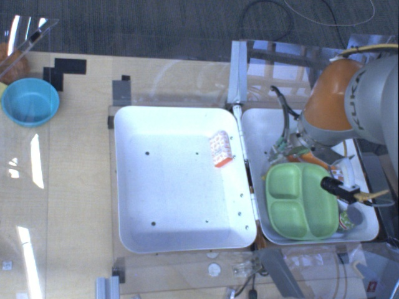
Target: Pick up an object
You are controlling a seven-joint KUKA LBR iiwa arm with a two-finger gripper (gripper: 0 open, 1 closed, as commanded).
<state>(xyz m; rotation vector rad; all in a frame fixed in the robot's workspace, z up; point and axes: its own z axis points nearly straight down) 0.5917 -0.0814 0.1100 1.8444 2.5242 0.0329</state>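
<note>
Left bin (pixel 156 229): white, shallow, rounded corners; holds one small white packet with red print (pixel 219 149), lying toward the far right corner, near the right wall but not touching it; broad open floor lies to its left and on its near side.
Right bin (pixel 262 129): holds a green divided tray (pixel 299 201) across the near half, its rim close to the bin's left and near walls; small items crowd its far and right edges, too hidden to name.
Arm (pixel 349 98): reaches in over the right bin's far side; pincer (pixel 290 147) low, just beyond the tray's far edge; whether it is open or closed cannot be told.
Worktop (pixel 62 198): pale wood; blue bowl (pixel 30 101) at its left edge, well apart from both bins.
</note>
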